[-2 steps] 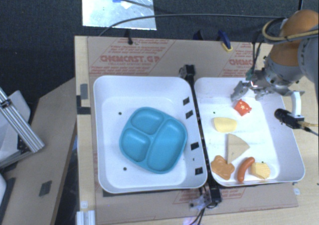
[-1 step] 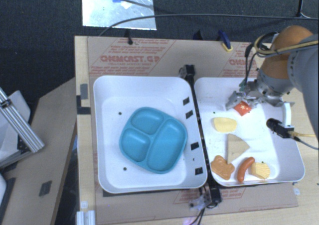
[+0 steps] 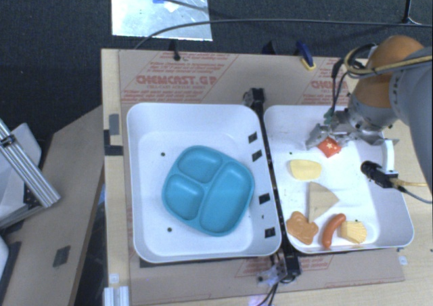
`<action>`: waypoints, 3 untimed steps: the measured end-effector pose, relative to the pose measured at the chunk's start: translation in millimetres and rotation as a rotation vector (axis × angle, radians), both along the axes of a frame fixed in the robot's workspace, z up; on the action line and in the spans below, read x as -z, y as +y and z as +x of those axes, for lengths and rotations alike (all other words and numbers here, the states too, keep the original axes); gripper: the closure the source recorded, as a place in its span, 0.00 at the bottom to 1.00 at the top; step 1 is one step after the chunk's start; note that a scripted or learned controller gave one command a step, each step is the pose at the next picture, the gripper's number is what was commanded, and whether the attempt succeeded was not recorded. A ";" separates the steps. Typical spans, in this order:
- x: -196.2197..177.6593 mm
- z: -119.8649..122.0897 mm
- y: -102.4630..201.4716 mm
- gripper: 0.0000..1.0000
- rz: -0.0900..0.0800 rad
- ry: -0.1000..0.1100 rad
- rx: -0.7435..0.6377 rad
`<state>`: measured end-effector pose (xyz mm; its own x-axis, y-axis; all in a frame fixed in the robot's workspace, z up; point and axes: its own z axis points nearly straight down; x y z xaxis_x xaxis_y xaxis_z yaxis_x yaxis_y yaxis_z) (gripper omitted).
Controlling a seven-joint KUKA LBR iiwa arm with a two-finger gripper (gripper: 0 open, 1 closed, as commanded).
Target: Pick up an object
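I count two shallow white bins on my surface (image 3: pixel 169 71), side by side, smooth plastic with rounded corners: the left bin (image 3: pixel 145 162) and the right bin (image 3: pixel 396 220), meeting along a dark seam with black clips. In the left bin lies one blue tray (image 3: pixel 208 189), glossy, rounded, moulded into three compartments, tilted a little askew. In the right bin I count six small toy foods. One red piece (image 3: pixel 329 147), blocky with a pale spot on top, sits near the bin's far end, right at my jaws (image 3: pixel 327 134), which are down low over it; I cannot tell whether they are spread or closed, nor whether the red piece is between them. Just nearer the camera is one pale yellow rounded piece (image 3: pixel 305 168), smooth and oval. Below it lies one tan wedge (image 3: pixel 320 198), flat-faced and triangular. Along the near wall sit three more: one orange lumpy piece (image 3: pixel 302 227), one reddish-orange sausage (image 3: pixel 333 229), long and rounded, leaning between the others, and one yellow wedge (image 3: pixel 353 231), like cheese. The sausage touches the yellow wedge. My arm (image 3: pixel 396 88) comes in from the right, grey with an orange band. The surface under the bins is brown board with red printed lettering.
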<state>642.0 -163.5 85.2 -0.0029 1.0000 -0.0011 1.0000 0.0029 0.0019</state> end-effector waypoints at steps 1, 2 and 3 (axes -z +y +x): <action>-11.6 1.2 -0.1 1.00 -0.001 -0.004 -0.001; -75.8 -0.7 -2.2 1.00 -0.001 -0.005 0.002; -139.7 -4.4 -3.0 1.00 -0.001 -0.006 -0.002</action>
